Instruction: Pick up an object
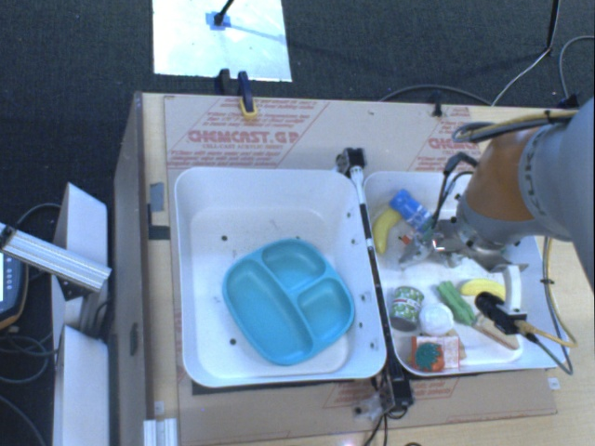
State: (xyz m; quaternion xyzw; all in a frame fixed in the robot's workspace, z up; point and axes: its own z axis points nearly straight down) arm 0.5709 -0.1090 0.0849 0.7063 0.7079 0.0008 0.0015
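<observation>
**Left bin.** Shallow white plastic bin (183, 277). It holds one light-blue plastic tray with three compartments (288, 300), lying flat and skewed to the bin walls.

**Right bin.** Shallow white plastic bin (409, 182), set directly beside the first.
- Small curved yellow banana (382, 229), at the left wall. Its long axis runs roughly from far to near along that wall.
- Blue plastic bottle with pale ends (410, 208), just right of the banana's far end and tilted.
- Two-finger metal gripper (416, 247), low in the middle of the bin. Whether it is spread or pressed together cannot be told, and nothing is seen held in it.
- Round dark-labelled tin (405, 306), near side.
- White round cap-like item (435, 320), touching the tin's right.
- Orange packet with a teal patch (433, 352), at the near wall.
- Green elongated piece (453, 298) and short yellow piece (483, 288), right of the tin.

**Governing relation.** The banana is the likeliest pick. It lies just left of the gripper, apart from it. The bottle sits just beyond, toward the far wall.
</observation>
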